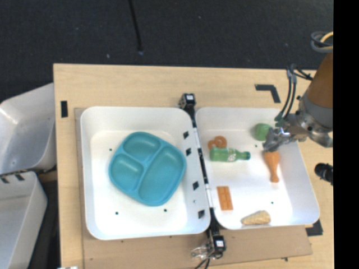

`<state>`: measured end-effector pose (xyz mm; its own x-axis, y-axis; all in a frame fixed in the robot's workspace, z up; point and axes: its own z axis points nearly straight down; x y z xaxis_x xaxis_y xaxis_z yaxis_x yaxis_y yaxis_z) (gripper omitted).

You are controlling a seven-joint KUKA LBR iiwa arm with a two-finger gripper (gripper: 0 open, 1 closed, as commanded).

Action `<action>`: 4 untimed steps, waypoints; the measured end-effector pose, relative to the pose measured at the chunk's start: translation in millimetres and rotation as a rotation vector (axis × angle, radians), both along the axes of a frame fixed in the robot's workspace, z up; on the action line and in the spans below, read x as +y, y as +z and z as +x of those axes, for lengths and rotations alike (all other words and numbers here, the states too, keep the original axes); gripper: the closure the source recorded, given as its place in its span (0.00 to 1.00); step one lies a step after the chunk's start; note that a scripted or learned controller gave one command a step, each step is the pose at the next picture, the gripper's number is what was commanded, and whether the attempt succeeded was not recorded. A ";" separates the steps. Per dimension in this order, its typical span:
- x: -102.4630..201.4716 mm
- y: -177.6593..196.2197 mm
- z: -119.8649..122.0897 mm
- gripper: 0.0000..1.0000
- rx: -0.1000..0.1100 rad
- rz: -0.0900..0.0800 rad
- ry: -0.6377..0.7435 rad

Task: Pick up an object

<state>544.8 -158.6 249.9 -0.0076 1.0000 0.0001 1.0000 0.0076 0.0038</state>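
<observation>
My gripper point(276, 137) hangs over the right bin point(297, 200) near its far right side. It is just right of a round green object point(260, 130) and right above the top end of an orange carrot point(273, 166). I see nothing clearly held in it. A green bottle point(229, 156) lies on its side in the middle of the bin, with an orange ring point(217, 143) touching its far left end. An orange flat block point(224, 198) and a beige wedge point(256, 218) lie near the bin's front.
The left bin point(101, 217) holds a blue divided plate point(147, 168). A black-clipped divider point(197, 167) runs between the two bins. The arm's orange band point(322, 86) rises at the right edge, above the bench.
</observation>
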 end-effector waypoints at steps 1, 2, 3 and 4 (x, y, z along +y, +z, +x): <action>62.5 -1.2 7.8 1.00 0.002 0.000 0.000; 118.7 -9.3 8.2 1.00 0.003 0.000 -0.001; 170.1 -11.0 26.2 1.00 0.002 0.001 0.000; 230.8 -3.9 26.8 1.00 0.003 0.001 0.000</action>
